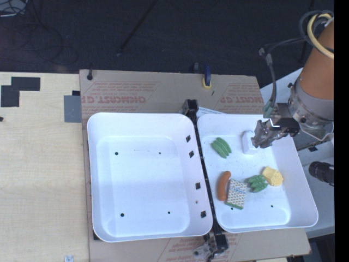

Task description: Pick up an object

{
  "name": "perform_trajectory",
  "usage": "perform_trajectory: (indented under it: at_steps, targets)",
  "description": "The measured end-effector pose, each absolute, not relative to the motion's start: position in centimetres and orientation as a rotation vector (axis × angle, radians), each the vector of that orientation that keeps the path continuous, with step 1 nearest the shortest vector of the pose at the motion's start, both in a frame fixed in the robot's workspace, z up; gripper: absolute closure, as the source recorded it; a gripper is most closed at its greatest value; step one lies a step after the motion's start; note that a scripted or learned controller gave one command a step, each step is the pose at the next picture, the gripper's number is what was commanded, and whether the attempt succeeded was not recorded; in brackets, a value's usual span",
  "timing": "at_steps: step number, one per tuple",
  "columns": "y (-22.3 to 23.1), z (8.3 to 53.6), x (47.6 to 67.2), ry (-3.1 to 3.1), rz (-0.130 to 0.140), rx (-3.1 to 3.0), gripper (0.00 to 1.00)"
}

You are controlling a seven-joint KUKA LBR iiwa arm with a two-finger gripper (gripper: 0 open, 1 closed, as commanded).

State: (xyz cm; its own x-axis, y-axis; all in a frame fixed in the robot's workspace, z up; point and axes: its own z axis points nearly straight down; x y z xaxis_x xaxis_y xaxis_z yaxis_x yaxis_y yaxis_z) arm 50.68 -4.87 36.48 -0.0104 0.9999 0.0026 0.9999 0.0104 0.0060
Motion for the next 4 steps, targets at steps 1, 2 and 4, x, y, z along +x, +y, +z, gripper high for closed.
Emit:
perform_trajectory:
  at_steps: [1, 2, 4]
  targets:
    - [2.9, 39.4, 47.5, 2.232, 0.003, 2.212, 1.0]
    - [8.8, 42.0, 47.6, 2.23, 0.001, 2.215, 1.0]
    - [16.5, 50.3, 47.6, 2.225, 0.005, 2.216, 1.0]
